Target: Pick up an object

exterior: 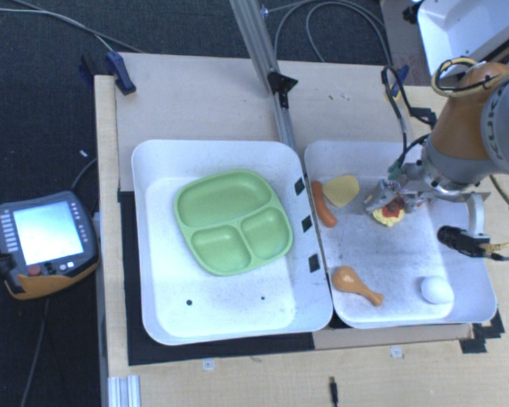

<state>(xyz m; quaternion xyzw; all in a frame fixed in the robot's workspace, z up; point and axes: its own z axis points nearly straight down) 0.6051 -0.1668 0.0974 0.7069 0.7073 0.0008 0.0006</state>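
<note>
We see the arm (471, 125) reaching in from the right over the right bin (458, 308), its gripper (393, 198) lowered near the bin's upper middle. Right at the gripper's tip lies a small yellow and red object (389, 215); it sits touching or just beneath the metal end of the tool, partly covered by it. We cannot tell whether the object is between the fingers or merely under them, and we cannot tell whether they are spread or closed, since that part is small and cluttered.

Elsewhere in the same bin we find a pale yellow piece (343, 190) just left of the gripper, with an orange sausage-shaped toy (324, 204) touching its left side, close to the bin's left wall. Nearer the front edge lies a tan drumstick-shaped toy (357, 284), and toward the front right corner a white egg-like ball (436, 291), well apart from the gripper.

The left bin (153, 227) carries a green divided plate (234, 222) with three compartments. Both bins rest on the table (195, 100). A handheld control pendant (42, 242) lies off the table to the left.
</note>
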